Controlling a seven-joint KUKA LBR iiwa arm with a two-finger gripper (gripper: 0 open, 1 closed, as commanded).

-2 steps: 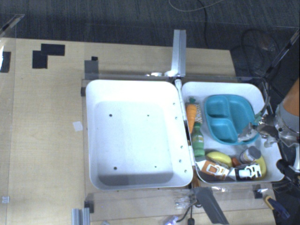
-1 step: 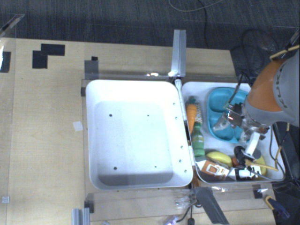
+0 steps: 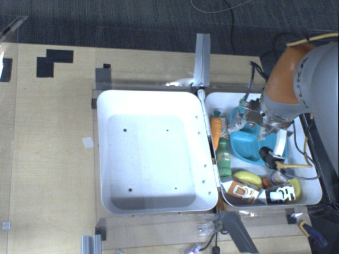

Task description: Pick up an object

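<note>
At the near rim of the right bin, on the camera's side of the claw, lie a brown box and a black-and-white pack. A banana sits just behind them. The claw hangs over the far half of that bin, at the end of the grey arm. Whether it is wide or narrow I cannot tell, because its tip is lost against the clutter, and nothing can be seen held in it.

Just below the claw and a little nearer the camera sits a blue bowl, which I take as the likeliest target. Beside the claw, toward the other bin, a carrot lies along the dividing wall. A green bottle lies next in line toward the camera.

The pick looks not yet made. The things are packed close, many touching, so the grasp should go to 1 object with free room on 2 sides. The bowl's rim seems the best hold: come straight down, straddle the wall of the bowl, and bite deep, since smooth plastic may slip. The carrot looks a poor choice, because the bin wall would block 1 side of the claw. Lift straight up and slowly, so the bottle and banana are not dragged along.
</note>
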